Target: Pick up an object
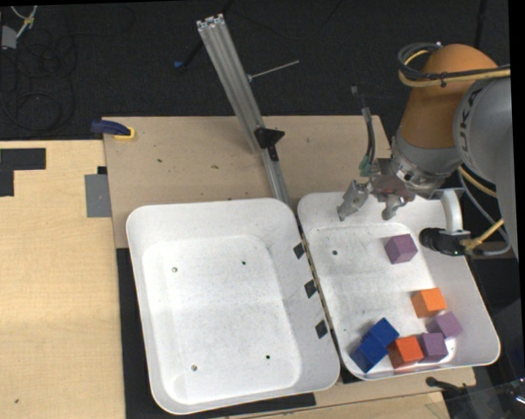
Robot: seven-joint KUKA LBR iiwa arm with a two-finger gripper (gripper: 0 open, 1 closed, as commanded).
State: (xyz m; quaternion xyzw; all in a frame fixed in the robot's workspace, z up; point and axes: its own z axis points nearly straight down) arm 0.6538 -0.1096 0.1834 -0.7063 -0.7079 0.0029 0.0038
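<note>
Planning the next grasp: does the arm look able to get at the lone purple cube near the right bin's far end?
Probably yes. The purple cube stands alone on the right bin floor, nothing above it, and the gripper hovers nearby with open fingers.

Both bins [223, 301] are white with faint grey speckling. The blocks are purple [400, 248], orange [429, 302] and blue [375, 343]; the bench [47, 257] is pale wood.
</note>
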